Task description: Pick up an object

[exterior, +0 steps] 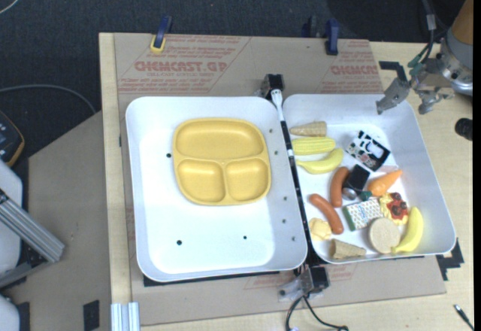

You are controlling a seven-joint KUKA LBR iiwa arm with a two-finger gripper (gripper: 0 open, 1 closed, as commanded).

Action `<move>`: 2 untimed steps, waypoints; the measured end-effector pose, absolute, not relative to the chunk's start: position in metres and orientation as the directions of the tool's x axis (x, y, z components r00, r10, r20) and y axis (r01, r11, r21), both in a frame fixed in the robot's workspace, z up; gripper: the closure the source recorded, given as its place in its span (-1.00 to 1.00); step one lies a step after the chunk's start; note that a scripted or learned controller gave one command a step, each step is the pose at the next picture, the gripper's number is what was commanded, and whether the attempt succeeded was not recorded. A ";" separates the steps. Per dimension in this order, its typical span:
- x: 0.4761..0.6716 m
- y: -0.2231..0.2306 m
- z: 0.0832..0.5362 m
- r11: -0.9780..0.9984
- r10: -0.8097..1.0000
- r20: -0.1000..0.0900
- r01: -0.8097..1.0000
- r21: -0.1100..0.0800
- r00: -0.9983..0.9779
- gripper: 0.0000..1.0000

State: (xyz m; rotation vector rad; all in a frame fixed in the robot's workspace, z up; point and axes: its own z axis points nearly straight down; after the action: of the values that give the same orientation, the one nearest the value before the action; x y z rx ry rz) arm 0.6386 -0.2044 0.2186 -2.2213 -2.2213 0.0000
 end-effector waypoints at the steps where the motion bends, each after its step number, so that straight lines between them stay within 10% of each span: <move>1: 0.644 -0.202 0.157 0.002 1.000 0.002 1.000 -0.007 -0.002 -1.00; 2: 0.645 -0.206 0.116 0.000 1.000 0.001 1.000 0.001 0.000 -1.00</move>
State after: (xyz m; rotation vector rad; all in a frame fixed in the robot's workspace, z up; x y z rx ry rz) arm 0.6454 -0.2056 0.1158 -2.2215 -2.2208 -0.0023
